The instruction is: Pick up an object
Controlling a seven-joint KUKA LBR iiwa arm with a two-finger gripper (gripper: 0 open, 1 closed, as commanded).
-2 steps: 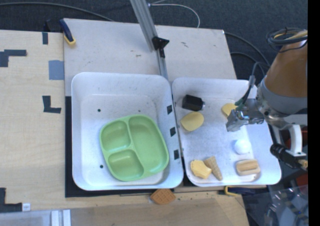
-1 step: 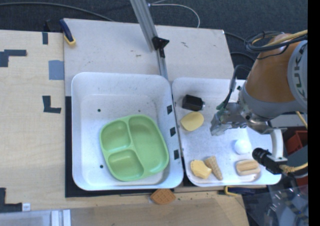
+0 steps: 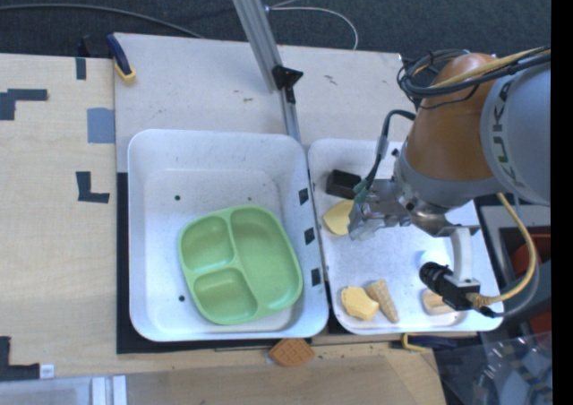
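A grey robot gripper (image 3: 363,222) hangs over the right white bin (image 3: 394,255), touching a yellow toy food piece (image 3: 337,217). Its grip state cannot be made out. A green divided plate (image 3: 239,262) lies in the left bin (image 3: 161,170).

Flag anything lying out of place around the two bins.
One stray: a small brown waffle-like piece lies on the bench just outside the bins' near edge, below the gap between them. The other small food items sit inside the right bin.

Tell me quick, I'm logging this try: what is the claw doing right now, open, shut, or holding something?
Claw: down in the right bin at the pale yellow piece; open or shut cannot be told, and no hold is visible.
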